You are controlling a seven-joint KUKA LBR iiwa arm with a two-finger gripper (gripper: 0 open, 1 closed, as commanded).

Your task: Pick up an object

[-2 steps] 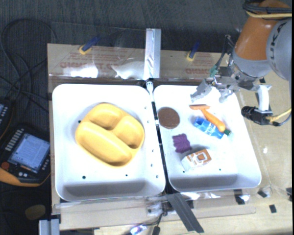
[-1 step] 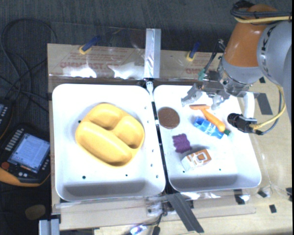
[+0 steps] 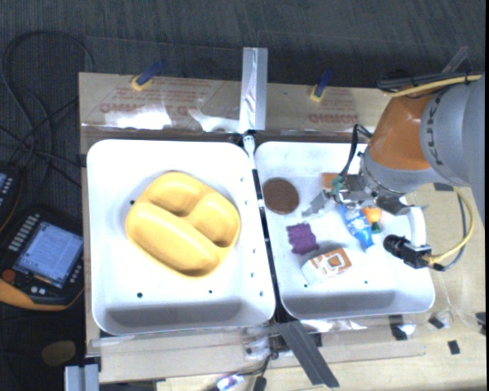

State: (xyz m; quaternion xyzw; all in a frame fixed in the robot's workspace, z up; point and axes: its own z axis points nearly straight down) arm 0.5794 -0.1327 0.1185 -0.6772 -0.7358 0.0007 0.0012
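The right bin (image 3: 293,300) holds a brown round disc (image 3: 280,194), a purple lump (image 3: 301,236), a white and orange packet (image 3: 327,264) and a blue item (image 3: 359,228) with orange bits beside it. My gripper (image 3: 348,192) hangs low over the bin's upper right, just above the blue item. The wrist body covers its fingertips. A large yellow soft object (image 3: 181,221) lies in the left bin (image 3: 114,300).
A black cable connector (image 3: 401,249) hangs off the arm near the right bin's right rim. A metal divider post (image 3: 253,88) stands between the bins at the back. Handheld controllers (image 3: 33,255) lie left of the bench.
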